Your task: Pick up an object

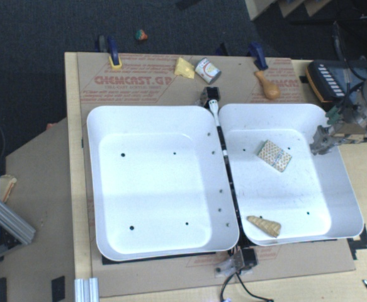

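Right bin (334, 222): tan cone-shaped piece (264, 226) at 6 o'clock near the front wall. Patterned flat block (275, 155) just above centre. Gripper (321, 141) at 3 o'clock over the right rim, apart from both; finger state cannot be told. Left bin (107, 231) alongside.
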Controlling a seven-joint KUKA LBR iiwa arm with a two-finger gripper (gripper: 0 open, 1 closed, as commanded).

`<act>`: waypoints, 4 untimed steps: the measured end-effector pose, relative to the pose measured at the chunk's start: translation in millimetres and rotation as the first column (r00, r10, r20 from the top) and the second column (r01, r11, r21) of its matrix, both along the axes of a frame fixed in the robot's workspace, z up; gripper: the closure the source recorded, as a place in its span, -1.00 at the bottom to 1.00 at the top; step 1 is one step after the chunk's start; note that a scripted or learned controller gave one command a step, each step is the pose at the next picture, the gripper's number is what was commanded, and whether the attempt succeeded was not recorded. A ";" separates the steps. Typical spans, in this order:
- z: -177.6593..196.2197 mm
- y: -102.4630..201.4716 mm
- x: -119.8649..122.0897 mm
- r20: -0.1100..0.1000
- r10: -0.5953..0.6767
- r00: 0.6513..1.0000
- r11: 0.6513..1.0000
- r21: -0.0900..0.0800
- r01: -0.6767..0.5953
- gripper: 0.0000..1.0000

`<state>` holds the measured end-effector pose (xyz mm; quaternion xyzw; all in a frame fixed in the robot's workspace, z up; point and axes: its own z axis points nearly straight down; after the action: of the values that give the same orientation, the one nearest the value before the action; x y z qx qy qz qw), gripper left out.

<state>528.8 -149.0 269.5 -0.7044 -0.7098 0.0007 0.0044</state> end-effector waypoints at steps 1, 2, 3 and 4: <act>101.6 -59.7 -3.1 0.020 -0.012 1.000 1.000 -0.013 0.012 1.00; 53.2 26.0 -43.7 0.000 -0.002 1.000 1.000 -0.001 0.002 1.00; 132.2 -14.1 -49.3 0.017 -0.010 1.000 1.000 -0.010 0.010 1.00; 39.4 62.2 -50.0 -0.002 0.000 1.000 1.000 -0.001 0.000 1.00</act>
<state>478.8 -86.8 308.9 -0.7045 -0.7096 0.0019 0.0049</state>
